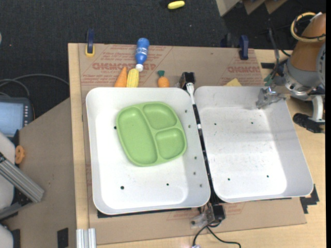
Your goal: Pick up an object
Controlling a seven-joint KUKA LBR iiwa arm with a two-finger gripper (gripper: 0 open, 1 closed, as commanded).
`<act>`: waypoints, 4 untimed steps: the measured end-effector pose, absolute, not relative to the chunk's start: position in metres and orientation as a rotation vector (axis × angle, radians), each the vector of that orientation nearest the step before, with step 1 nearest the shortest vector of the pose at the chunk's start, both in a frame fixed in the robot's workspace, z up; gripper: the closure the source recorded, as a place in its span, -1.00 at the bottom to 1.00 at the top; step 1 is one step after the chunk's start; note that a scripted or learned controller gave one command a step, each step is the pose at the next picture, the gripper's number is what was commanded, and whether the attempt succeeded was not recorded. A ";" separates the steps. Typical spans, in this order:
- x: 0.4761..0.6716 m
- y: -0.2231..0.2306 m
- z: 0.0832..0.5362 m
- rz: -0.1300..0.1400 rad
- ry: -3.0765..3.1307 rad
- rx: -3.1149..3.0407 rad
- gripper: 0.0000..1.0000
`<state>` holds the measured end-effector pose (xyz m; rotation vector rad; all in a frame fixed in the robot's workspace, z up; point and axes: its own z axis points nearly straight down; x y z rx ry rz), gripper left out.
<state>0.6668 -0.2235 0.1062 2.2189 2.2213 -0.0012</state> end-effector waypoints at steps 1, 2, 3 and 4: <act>0.667 -0.224 0.106 -0.001 2.222 2.219 1.00; 0.667 -0.223 0.099 -0.003 2.223 2.220 1.00; 0.667 -0.224 0.104 0.000 2.221 2.218 1.00; 0.667 -0.224 0.106 -0.001 2.221 2.217 1.00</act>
